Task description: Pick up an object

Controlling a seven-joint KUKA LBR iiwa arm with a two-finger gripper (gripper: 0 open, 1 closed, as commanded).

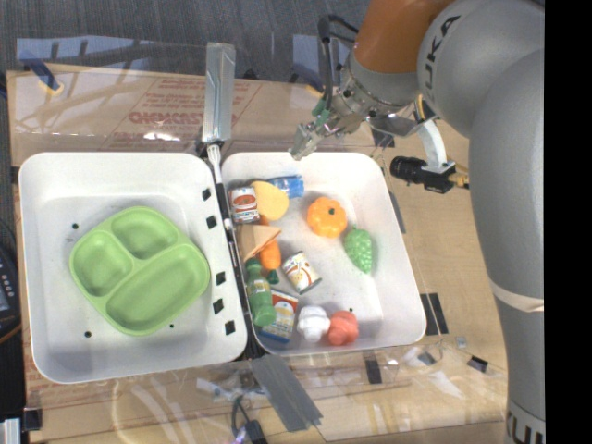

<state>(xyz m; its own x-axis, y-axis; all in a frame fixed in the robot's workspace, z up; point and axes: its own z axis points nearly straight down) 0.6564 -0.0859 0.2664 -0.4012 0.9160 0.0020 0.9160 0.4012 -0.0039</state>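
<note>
My gripper hangs over the far rim of the right bin, above its back edge, with nothing visibly between its fingers. Just below it in the bin lie a blue-wrapped item, a yellow piece and a small red-labelled can. An orange pumpkin and a green bunch of grapes sit toward the right. Nearer the front are a carrot-like wedge, a tilted can, a green bottle, a white garlic-like item and a red fruit.
The left bin holds a green divided plate. A grey metal strip runs along the divide between the bins at the back. The arm's grey body fills the right side of the bench.
</note>
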